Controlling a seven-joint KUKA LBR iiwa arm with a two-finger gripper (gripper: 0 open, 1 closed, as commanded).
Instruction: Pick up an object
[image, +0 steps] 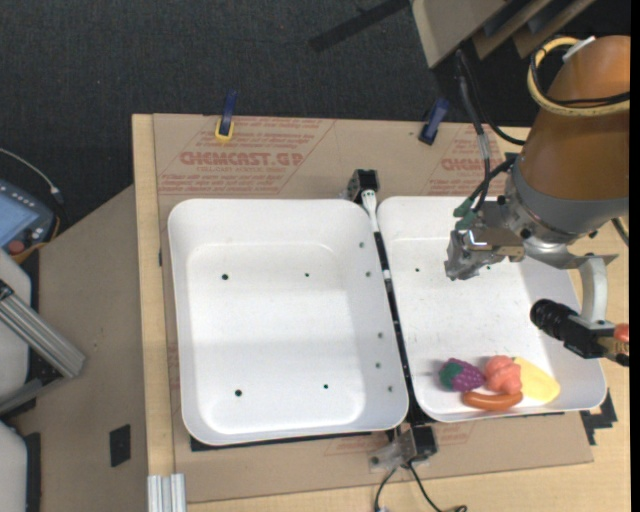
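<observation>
My gripper (462, 262) hangs over the upper middle of the right bin (430, 330), well above its floor, and I see nothing between its fingers. At that bin's near edge lies a small cluster of toy food: a purple grape bunch (462, 375), a pink-orange piece (504, 373), a yellow piece (540, 385) and an orange-red sausage shape (492, 400). The cluster sits about a hand's width below and slightly right of the gripper.
The left bin (275, 320) lies beside the right one, split from it by a black divider strip (388, 300). A black cylindrical part (565, 325) juts in at the right bin's right edge. Cardboard (300, 150) underlies both bins.
</observation>
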